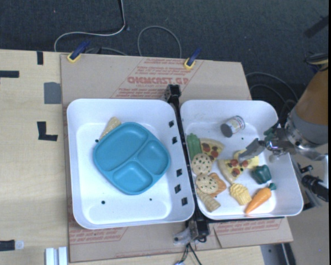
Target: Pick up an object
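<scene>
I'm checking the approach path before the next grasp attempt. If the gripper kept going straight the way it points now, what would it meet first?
The gripper points left and downward into the right bin. Straight on, it would likely meet the pizza slice right below its tip first, though height above it is unclear from this slanted view.

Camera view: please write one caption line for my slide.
KUKA gripper reaching into the right bin over toy food, beside a blue divided plate in the left bin.
</scene>
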`<action>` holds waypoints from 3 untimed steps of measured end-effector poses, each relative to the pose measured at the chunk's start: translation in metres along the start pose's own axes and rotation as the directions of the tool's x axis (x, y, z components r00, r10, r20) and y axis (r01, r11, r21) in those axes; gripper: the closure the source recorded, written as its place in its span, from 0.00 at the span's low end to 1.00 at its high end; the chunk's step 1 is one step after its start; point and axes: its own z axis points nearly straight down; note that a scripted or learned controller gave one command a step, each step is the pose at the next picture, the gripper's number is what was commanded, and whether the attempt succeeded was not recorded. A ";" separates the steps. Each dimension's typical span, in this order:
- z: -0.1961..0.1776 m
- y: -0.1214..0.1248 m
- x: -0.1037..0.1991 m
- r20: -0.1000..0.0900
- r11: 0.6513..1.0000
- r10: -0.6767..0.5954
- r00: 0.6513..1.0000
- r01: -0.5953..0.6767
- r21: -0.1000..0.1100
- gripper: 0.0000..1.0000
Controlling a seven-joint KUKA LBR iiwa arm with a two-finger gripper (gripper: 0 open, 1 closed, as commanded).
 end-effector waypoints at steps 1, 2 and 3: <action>0.116 0.037 0.026 0.008 1.000 0.000 1.000 0.000 -0.008 0.00; 0.125 0.101 0.049 0.003 1.000 -0.004 1.000 0.004 -0.008 0.00; 0.123 0.092 0.068 0.009 1.000 0.001 1.000 0.000 -0.010 0.00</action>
